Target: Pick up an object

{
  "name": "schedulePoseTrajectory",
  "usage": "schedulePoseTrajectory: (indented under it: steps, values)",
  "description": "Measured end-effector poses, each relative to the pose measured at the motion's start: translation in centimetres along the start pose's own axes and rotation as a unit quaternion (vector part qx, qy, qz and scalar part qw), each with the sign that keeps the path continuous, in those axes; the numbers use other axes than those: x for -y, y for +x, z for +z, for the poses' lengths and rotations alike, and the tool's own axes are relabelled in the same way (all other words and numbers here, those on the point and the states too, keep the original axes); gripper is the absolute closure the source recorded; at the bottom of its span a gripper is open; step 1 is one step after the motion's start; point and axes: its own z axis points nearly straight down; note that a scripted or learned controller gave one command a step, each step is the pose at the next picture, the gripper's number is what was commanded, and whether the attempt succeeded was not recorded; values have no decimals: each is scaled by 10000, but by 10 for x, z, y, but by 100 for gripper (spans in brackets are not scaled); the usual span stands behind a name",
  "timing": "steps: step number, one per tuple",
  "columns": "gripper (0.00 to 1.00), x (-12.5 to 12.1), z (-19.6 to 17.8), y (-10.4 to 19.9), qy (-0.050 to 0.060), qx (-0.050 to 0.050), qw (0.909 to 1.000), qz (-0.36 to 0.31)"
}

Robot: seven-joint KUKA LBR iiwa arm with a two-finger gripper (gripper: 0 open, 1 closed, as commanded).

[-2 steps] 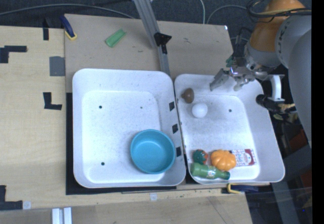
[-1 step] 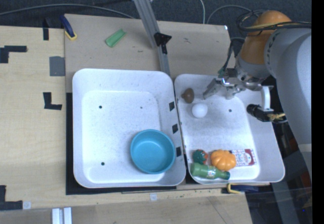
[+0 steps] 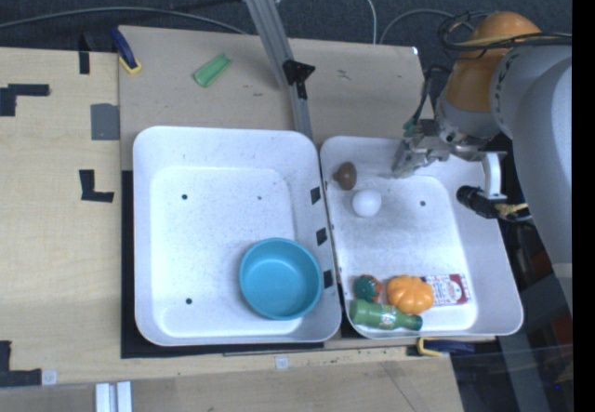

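My gripper hangs over the far edge of the right bin, its fingers pointing down and left, with nothing visible between them. A small brown object lies in that bin's far left corner, and a white ball rests just in front of it, both left of the gripper. Along the bin's near edge sit an orange pumpkin-like toy, a green bottle, a small green and red item and a red and white packet. A blue bowl stands in the left bin.
A slanted metal pole crosses the bench behind the bins. A green block and a blue and yellow clip lie on the bench at the back left. Cables loop behind the right bin.
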Motion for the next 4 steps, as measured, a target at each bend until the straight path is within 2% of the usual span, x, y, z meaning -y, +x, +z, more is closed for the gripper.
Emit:
schedulePoseTrajectory:
  steps: [2, 3, 4]
  values:
    - [100, -10, -114, 0, -37, -5, 10000, 9]
    - [100, -10, -111, 0, -3, -8, 10000, 14]
    - [100, 15, -112, 59, 6, -18, 10000, -7]
